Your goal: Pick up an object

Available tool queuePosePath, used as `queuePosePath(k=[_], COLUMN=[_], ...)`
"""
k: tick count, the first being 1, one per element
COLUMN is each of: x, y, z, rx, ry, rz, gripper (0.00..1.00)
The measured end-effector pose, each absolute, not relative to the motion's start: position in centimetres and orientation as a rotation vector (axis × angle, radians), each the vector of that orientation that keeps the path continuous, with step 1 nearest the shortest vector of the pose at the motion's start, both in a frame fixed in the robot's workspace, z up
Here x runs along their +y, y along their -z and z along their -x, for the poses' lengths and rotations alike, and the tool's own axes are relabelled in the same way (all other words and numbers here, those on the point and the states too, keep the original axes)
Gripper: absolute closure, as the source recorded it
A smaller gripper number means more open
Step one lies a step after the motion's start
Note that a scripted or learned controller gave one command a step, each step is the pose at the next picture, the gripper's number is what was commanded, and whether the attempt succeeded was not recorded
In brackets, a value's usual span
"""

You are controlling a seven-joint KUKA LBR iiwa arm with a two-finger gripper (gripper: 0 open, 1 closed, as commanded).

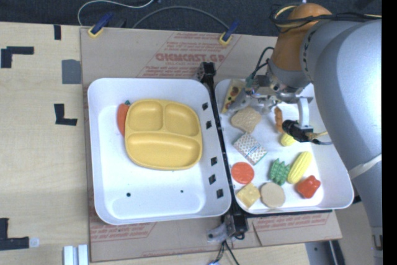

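Grey and bulky, the arm (347, 90) fills the right side of the camera view, with its orange band (291, 49) above the wrist. The gripper (268, 95) hangs over the far part of the right bin (338, 186), and I cannot tell whether it is open or closed. Nothing shows held in it.

Candidates for picking lie in the right bin. A pizza slice (234, 94) sits at the far left corner, just beside the gripper. A tan bread piece (247, 119) lies near it, toward the camera. A small orange piece (278, 113) and a small yellow piece (287, 139) lie under the wrist. A patterned square block (249, 147) is near the bin's middle. Closer to the front are a red disc (242, 172), a yellow cheese block (248, 195) and a round tan cookie (272, 195) touching that block. A green piece (279, 170), an ear of corn (300, 164) and a red piece (308, 185) lie to the right.

The left bin (105, 195) holds a yellow divided plate (164, 133), with an orange-red piece (122, 118) against the plate's left edge. Both bins stand on a cardboard sheet (180, 56) on the counter (37, 152).
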State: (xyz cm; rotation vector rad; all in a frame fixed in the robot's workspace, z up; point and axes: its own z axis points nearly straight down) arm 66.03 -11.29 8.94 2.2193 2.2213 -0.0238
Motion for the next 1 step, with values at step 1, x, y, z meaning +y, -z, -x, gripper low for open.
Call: queuePosePath(k=[1], x=[-16.13], y=[-20.80], z=[-67.06], rx=[2.210], ry=[-0.008], rz=[-2.214], gripper=[0.00])
